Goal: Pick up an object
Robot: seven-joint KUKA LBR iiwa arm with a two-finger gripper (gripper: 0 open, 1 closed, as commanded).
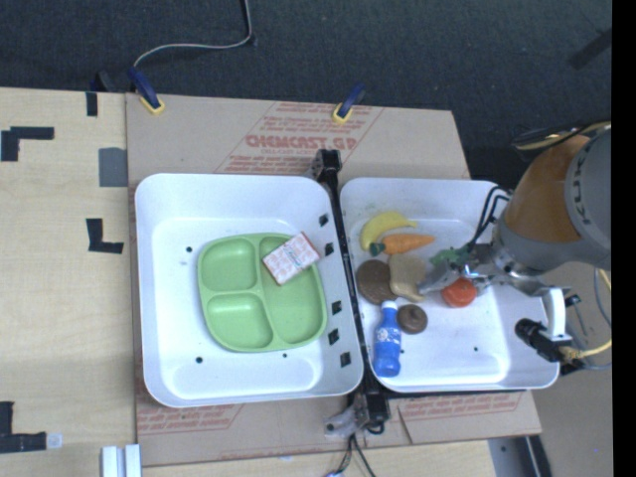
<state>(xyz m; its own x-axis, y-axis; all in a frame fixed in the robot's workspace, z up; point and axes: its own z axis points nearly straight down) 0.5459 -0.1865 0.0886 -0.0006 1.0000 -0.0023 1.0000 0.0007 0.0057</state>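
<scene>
Two shallow white bins side by side on a cardboard-covered tabletop (397,137). In the left bin (164,266), a green divided tray (243,311) with a small red-and-white packet (291,258) lying tilted across its upper right compartment and rim. In the right bin (477,356), a cluster of small things: a yellow banana (383,227) toward the far wall, an orange carrot (409,242) just in front of it and touching or nearly so, a brown round disc (374,281) at the left, a tan block (403,276) right beside the disc, a small brown round piece (411,318) below the block, and a blue bottle with a white cap (387,341) lying near the bin's left wall, cap toward the disc. A red tomato-like ball (458,293) right of the block, a green leafy bit (444,258) just above and left of it. Grey arm with orange band (547,202) reaching in from the right, its hand (445,274) low over the middle of the right bin, between the green bit and the red ball, close beside the tan block. Red ball just below and right of the fingertips, touching or nearly touching, too close to tell apart. Fingers dark and blurred against the clutter; cannot tell how far open, nor whether anything sits between them. Blue-and-yellow clamps (348,105) on the cardboard's far edge.
</scene>
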